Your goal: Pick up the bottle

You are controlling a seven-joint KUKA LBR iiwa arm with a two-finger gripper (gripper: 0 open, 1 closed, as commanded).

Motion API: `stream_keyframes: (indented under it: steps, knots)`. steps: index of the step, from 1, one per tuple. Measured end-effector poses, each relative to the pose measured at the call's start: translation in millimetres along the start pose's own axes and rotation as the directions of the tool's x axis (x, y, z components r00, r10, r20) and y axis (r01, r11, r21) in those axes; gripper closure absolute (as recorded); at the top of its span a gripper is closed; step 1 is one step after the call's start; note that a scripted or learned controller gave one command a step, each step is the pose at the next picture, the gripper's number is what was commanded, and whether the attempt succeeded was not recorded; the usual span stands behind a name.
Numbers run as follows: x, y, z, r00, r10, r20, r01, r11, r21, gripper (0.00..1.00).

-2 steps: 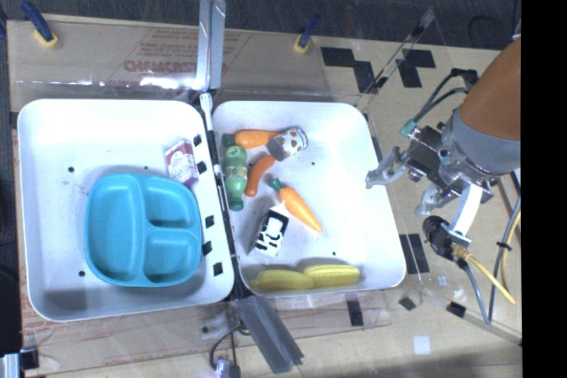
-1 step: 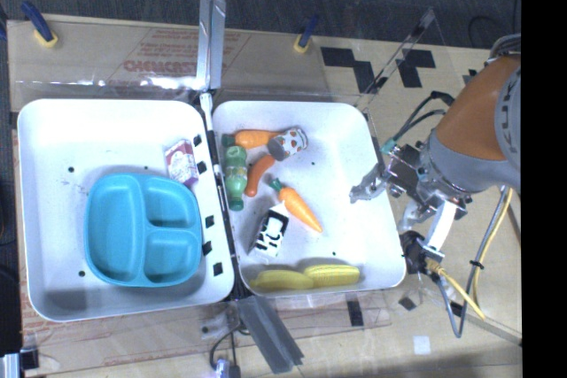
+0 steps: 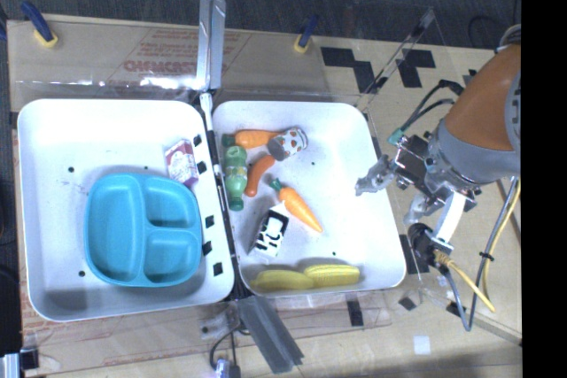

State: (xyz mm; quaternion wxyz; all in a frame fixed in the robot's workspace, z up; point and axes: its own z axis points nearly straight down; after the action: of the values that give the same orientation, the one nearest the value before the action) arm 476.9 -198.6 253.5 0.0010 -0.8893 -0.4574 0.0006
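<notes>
A small green bottle lies lengthwise against the left wall of the right bin. My gripper hangs over that bin's right rim, well to the right of the bottle and apart from it. Nothing shows in the gripper. The orange-banded arm reaches in behind it from the right.
Near the bottle are two orange carrots, a small patterned can, a black-and-white box and a long yellow item at the front wall. The left bin holds a blue divided tray and a small packet.
</notes>
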Motion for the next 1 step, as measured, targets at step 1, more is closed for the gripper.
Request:
stream_keyframes:
  steps: [1]
  knots:
    - [0.8, 0.2, -9.4, 1.000, -0.007, 0.000, 0.007, 1.000, 0.003, 1.00]
